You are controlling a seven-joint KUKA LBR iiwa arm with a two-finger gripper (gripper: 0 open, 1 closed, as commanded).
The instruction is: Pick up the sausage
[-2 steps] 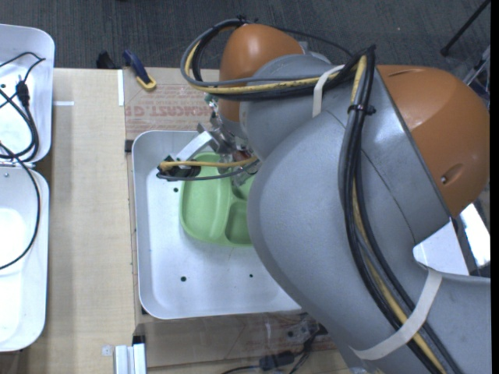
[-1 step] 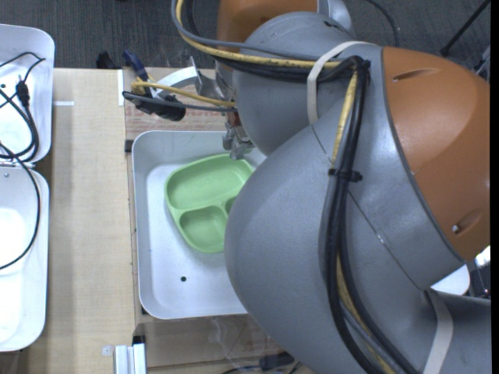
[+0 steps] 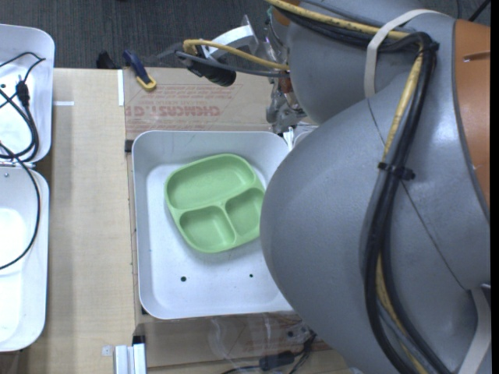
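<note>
A green divided plate [image 3: 218, 201] with three compartments lies tilted in the left white bin [image 3: 156, 232]; its compartments show nothing inside. The large grey arm [image 3: 374, 193] fills the right half of the view and covers the right bin and the right edge of the left bin. I cannot make out the gripper's fingers behind the arm's body. Whatever lies under the arm is hidden from me.
A cardboard sheet [image 3: 203, 104] lies behind the bin, with a blue and yellow clamp [image 3: 139, 70] on its corner. Yellow and black cables [image 3: 234, 53] run across the back. White trays with black wires [image 3: 19, 115] stand at the far left on the wooden bench.
</note>
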